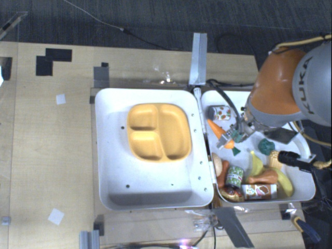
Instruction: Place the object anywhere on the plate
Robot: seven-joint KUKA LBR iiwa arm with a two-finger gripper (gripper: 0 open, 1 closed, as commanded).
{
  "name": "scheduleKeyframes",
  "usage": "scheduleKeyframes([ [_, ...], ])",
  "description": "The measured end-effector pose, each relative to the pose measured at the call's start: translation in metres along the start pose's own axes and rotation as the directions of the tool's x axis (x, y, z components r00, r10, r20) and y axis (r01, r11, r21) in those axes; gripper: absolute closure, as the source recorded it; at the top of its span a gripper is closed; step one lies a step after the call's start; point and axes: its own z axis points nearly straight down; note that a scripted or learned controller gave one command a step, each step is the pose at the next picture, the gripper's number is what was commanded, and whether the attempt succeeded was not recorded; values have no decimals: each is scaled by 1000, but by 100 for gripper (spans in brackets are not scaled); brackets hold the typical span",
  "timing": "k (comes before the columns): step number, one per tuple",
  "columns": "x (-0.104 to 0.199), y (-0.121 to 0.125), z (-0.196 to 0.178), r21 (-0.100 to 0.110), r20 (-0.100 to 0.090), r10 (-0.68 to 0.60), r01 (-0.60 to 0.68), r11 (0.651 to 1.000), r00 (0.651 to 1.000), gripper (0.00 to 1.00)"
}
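A yellow plate (157,131) with three compartments lies in the left white bin (111,191) and has nothing on it. My gripper (231,137) is low in the right bin (306,191), near its left wall. It hangs just right of an orange toy carrot (214,127), whose lower end reaches the gripper tip. Small teal and orange pieces show at the tip, and I cannot make out what they belong to. The arm's orange band (277,84) covers the bin's far right part.
The right bin is crowded: a spotted can (222,112) at the back, a teal toy (266,146), a yellow-green fruit (256,163), a green can (235,176), a banana (284,183) and a lying can (258,192). A metal divider (198,61) stands between the bins.
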Motion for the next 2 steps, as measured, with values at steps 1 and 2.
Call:
scheduleKeyframes([
  [1, 38, 63, 0, -2, -2, 6, -6, 1000, 1000, 100],
  [2, 37, 62, 0, -1, 0, 8, -8, 1000, 1000, 0],
])
